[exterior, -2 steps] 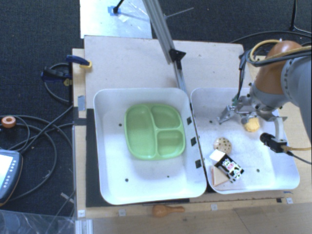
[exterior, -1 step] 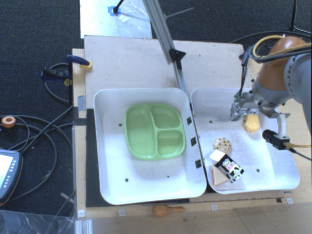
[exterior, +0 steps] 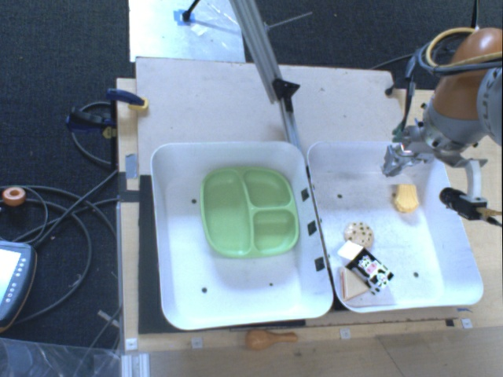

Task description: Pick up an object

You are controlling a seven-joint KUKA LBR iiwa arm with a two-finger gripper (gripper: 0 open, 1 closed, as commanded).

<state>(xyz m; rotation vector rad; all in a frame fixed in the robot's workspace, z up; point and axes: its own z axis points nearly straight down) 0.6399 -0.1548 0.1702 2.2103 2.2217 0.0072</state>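
Right bin (exterior: 464, 277) on the worktop (exterior: 204, 100): a yellow, lumpy food-shaped piece (exterior: 405, 199) lies at its far side, just near of the pincer (exterior: 393, 163), which hangs low there, seemingly placed for a grab; whether it is clenched or released cannot be told. Nearer lie a speckled cookie (exterior: 358, 232) and a cow-patterned carton (exterior: 369, 270); the left bin (exterior: 169, 289) holds a green divided plate (exterior: 250, 212).

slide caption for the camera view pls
KUKA arm's gripper poised above a yellow item in the right bin; green tray in left bin.
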